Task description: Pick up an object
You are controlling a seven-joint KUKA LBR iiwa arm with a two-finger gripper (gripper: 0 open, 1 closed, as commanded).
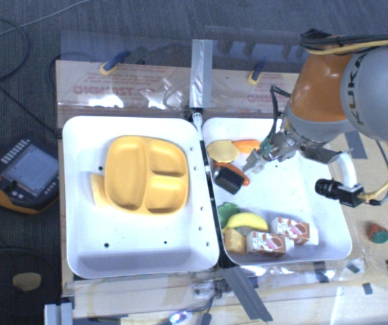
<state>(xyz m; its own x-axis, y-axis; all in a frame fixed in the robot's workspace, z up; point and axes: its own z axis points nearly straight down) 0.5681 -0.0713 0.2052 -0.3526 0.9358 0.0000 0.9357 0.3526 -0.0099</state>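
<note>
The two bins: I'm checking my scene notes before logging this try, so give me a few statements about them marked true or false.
1. The yellow divided tray lies in the left bin. True.
2. The banana lies in the left bin. False: it lies in the right bin.
3. The gripper hangs over the right bin. True.
4. Two small cartons lie near the right bin's front edge. True.
5. The black block rests on the tray. False: it lies in the right bin.

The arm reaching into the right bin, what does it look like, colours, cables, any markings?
The arm is bulky and rounded, grey with a broad orange band and dark lettering on the grey shell. A yellow-and-black cable runs across its top. It narrows to a small metallic gripper.
</note>
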